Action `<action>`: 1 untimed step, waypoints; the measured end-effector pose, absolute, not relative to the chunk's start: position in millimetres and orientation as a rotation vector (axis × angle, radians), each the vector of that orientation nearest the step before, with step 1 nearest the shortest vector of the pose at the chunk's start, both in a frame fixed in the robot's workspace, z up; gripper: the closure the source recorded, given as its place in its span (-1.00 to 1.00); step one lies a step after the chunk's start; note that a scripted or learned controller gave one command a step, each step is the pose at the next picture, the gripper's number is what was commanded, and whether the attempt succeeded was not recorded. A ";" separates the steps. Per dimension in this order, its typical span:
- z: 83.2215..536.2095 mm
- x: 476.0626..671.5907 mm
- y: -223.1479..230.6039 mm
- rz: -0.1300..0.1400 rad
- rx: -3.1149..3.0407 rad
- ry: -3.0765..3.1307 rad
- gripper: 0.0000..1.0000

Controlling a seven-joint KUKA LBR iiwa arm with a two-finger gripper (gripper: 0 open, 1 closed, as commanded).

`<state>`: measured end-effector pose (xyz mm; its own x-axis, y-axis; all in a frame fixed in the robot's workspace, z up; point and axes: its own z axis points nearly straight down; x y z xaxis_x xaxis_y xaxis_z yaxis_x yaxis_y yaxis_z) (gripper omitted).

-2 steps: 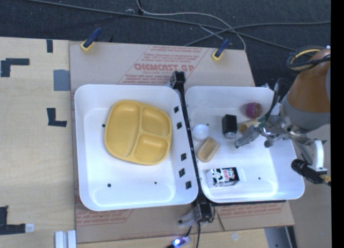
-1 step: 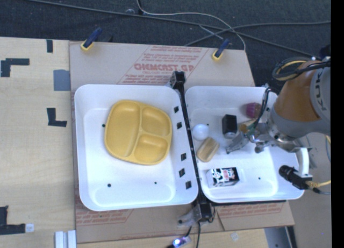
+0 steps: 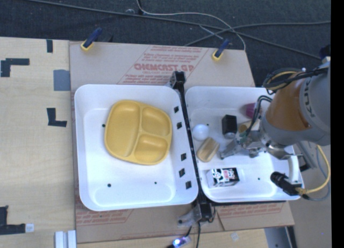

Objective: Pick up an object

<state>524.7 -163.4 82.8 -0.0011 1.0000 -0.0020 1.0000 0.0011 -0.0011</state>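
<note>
From above, the arm (image 3: 301, 110) reaches in over the right bin (image 3: 215, 92), its orange band sitting above the wrist. The claw (image 3: 232, 149) hangs low inside that bin, near its middle, with metal fingers pointing toward the divider between the two bins. Whether those fingers are spread or pressed together, I cannot tell; nothing is clearly seen between them.

Just left of the claw lies a tan block (image 3: 207, 149), close to the fingertips, though contact cannot be made out. Up and left of the claw sits a white ball (image 3: 200, 130), just beside the tan block. Directly above the claw stands a black block (image 3: 229, 125). Below and slightly left of it lies a black-and-white carton (image 3: 224, 176), apart from the fingers. A small purple thing (image 3: 250, 110) shows up and right of the claw, partly hidden by the arm.

Well to the left of the claw, in the left bin (image 3: 86, 150), a yellow tray (image 3: 138, 132) with three compartments lies flat. Both bins rest on a cardboard sheet (image 3: 161, 61) on the surface (image 3: 32, 134).
</note>
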 end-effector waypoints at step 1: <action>95.8 525.4 -163.8 -0.002 2.218 2.220 1.00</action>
